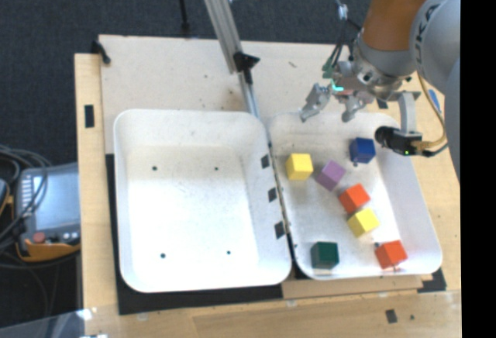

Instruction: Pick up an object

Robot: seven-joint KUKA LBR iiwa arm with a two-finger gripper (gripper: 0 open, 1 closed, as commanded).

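My gripper (332, 106) hangs open above the far edge of the right bin (415, 197), its two fingers spread with nothing between them. Several small blocks lie in that bin: a yellow cube (299, 167), a purple cube (332, 174), a blue cube (362, 150), an orange cube (356, 197), a second yellow cube (363, 222), a dark green cube (325, 254) and an orange-red cube (390, 253). The blue cube is the closest to the gripper, a little in front and to its right.
The left bin (194, 201) sits beside the right one, sharing a middle rim. A slanted aluminium post (221, 15) rises from behind the bins. A black sensor (395, 139) with cable hangs off the arm near the blue cube.
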